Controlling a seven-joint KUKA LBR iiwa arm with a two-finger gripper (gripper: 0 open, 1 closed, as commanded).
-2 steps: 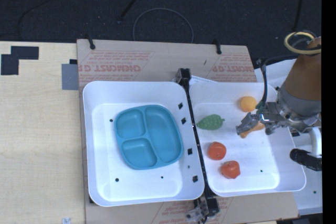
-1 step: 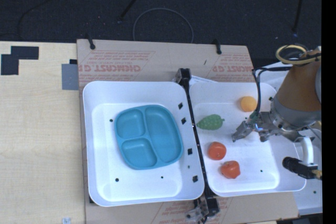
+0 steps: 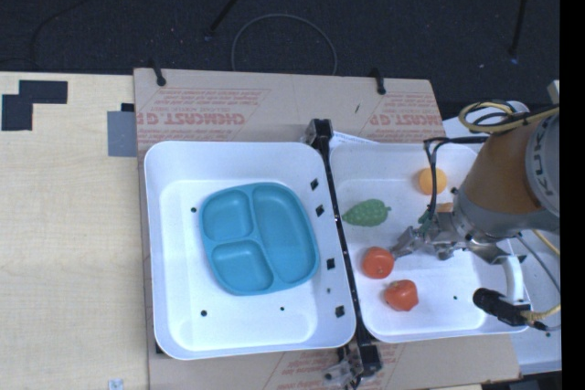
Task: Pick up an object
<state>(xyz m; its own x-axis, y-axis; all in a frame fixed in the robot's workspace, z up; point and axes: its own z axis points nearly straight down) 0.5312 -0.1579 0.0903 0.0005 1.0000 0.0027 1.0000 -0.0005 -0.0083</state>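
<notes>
- I see the end effector (image 3: 409, 241) low in the right bin (image 3: 457, 324), its tip just beside a red tomato-like piece (image 3: 377, 263); I cannot tell how its jaws stand.
- A second red piece (image 3: 400, 294) lies near, toward the front wall.
- A green leafy piece (image 3: 366, 213) sits just behind the tip, and an orange ball (image 3: 431, 181) lies by the arm (image 3: 503, 178).
- The left bin (image 3: 174, 306) on the bench (image 3: 64, 242) carries a blue divided plate (image 3: 258, 237).
</notes>
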